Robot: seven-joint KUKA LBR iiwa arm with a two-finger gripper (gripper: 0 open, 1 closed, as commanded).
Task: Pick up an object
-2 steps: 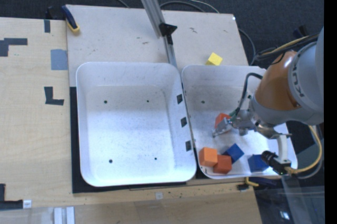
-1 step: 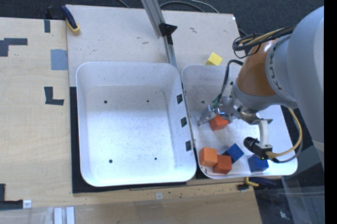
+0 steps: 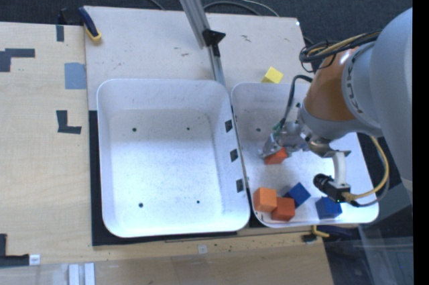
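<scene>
The arm reaches in from the right over the right-hand bin (image 3: 249, 106), and its pincer (image 3: 276, 146) hangs low in the middle of that bin, right at an orange-red block (image 3: 275, 157). The block sits directly beneath the tip, touching it or nearly so, but whether the pincer's two halves stand apart or together, or are clamped on the block, cannot be told from this slanted look down.

Near the bin's front edge lie four more blocks in a loose cluster: an orange block (image 3: 265, 197) and a red-orange block (image 3: 283, 209) touching each other, a blue block (image 3: 297, 194) just beside them, and a second blue block (image 3: 328, 208) toward the front right corner. A yellow block (image 3: 273, 75) rests on the tabletop (image 3: 154, 42) just behind the right bin's back edge. The left bin (image 3: 107, 143) lies alongside.

The step in hand looks like the grasp itself, with the orange-red block as the target. Next would be a firm closure across the block, then a straight lift clear of the bin floor; if the block rises with the tip, the pick has worked.
</scene>
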